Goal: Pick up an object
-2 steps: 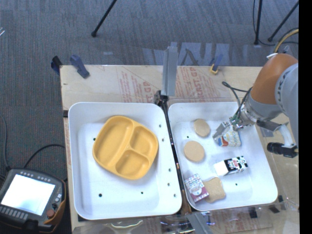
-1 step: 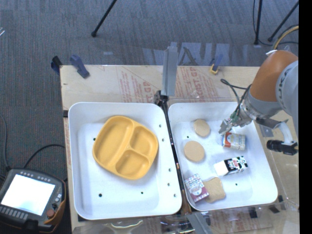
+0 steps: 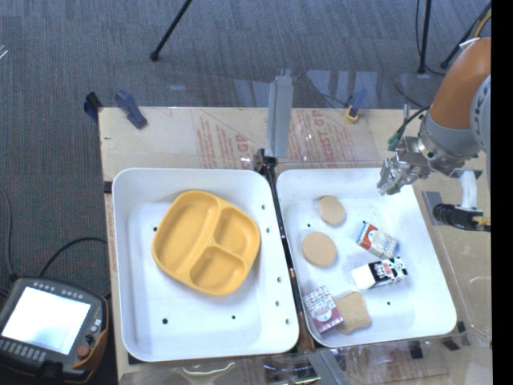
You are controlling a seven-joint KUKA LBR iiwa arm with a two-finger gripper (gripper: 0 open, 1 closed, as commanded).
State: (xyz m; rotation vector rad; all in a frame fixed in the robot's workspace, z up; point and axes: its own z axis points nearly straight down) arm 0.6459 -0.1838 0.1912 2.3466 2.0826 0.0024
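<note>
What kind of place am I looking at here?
Probably a robotics lab test bench: a robot arm reaches over two white bins, a teach pendant lies on the carpeted floor, and tripod legs stand behind.

Robotics lab: teach pendant [image 3: 50,323], tripod legs [image 3: 175,18], 2 bins [image 3: 128,215] on plywood bench [image 3: 184,139].

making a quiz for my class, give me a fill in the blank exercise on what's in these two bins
1. The yellow divided plate lies in the ____ bin.
2. The plate has ____ compartments.
3. The two round tan cookies lie in the ____ bin.
4. The gripper hovers over the right bin's ____ corner.

Missing words: left; three; right; far right
</note>
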